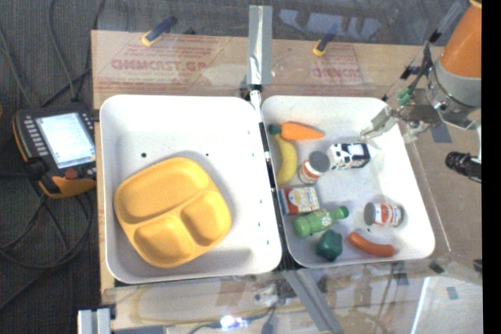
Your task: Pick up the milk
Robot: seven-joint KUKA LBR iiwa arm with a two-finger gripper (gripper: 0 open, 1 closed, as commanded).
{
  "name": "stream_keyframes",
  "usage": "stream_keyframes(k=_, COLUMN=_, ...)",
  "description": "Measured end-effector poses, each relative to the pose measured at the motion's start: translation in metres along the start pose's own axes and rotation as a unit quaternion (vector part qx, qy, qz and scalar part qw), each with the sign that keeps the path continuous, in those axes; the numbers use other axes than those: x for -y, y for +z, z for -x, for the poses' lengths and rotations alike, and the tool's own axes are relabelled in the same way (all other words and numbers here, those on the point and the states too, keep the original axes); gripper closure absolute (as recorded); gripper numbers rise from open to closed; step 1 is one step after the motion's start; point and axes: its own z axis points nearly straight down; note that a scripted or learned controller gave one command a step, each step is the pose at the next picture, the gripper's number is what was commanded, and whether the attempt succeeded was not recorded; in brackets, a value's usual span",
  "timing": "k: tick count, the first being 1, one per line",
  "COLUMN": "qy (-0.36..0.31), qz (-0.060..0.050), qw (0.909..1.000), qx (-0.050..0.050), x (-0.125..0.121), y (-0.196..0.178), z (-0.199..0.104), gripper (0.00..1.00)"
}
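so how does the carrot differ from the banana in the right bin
The carrot is orange and lies roughly crosswise near the bin's far edge; the banana is yellow, curved, and runs lengthwise along the bin's left wall. The carrot tapers, the banana bends. Both lie flat in the right bin, almost touching.

The milk carton lies near the middle of the right bin, with bare floor above and to its right. A small can crowds its left side. The carrot and banana sit further left.
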Motion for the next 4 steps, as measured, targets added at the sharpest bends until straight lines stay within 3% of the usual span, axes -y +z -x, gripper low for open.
stream_keyframes(k=1, qy=0.035, qz=0.012, qw=0.9993, qx=0.004, x=-0.029, y=0.102, z=0.005, gripper=0.00)
stream_keyframes(k=2, qy=-0.052, qz=0.008, qw=0.9986, qx=0.004, x=-0.052, y=0.137, z=-0.007, gripper=0.00)
stream_keyframes(k=3, qy=-0.131, qz=0.010, qw=0.9913, qx=0.003, x=-0.007, y=0.135, z=0.006, gripper=0.00)
stream_keyframes(k=4, qy=-0.009, qz=0.010, qw=0.9999, qx=0.004, x=0.010, y=0.136, z=-0.032, gripper=0.00)
